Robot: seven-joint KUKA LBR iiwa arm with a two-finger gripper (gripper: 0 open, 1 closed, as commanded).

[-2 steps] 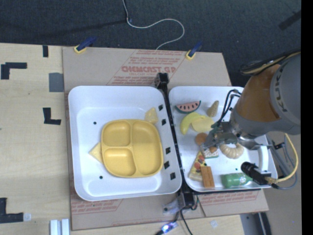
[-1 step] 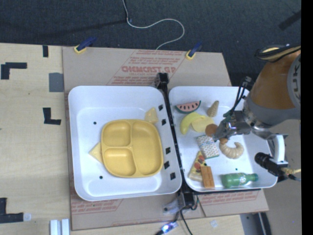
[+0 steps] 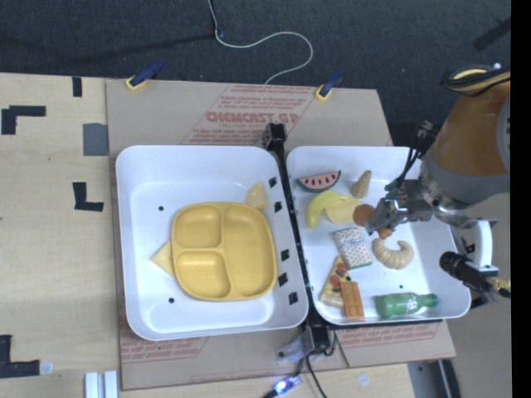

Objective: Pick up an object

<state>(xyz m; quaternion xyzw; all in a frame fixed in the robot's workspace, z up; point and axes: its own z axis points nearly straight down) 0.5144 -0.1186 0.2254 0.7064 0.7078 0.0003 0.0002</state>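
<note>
I see my gripper [image 3: 383,220] low in the right bin [image 3: 431,301], beside the croissant [image 3: 393,253]. It looks light and hard. I'd grab its fat middle.

The pincer [image 3: 383,220] is reading as a dark blur, its tips too small to make out. The arm [image 3: 473,139] is running off the frame at 3 o'clock. The yellow tray [image 3: 224,251] is covering most of a pale wedge [image 3: 160,257] at its 9 o'clock.
</note>
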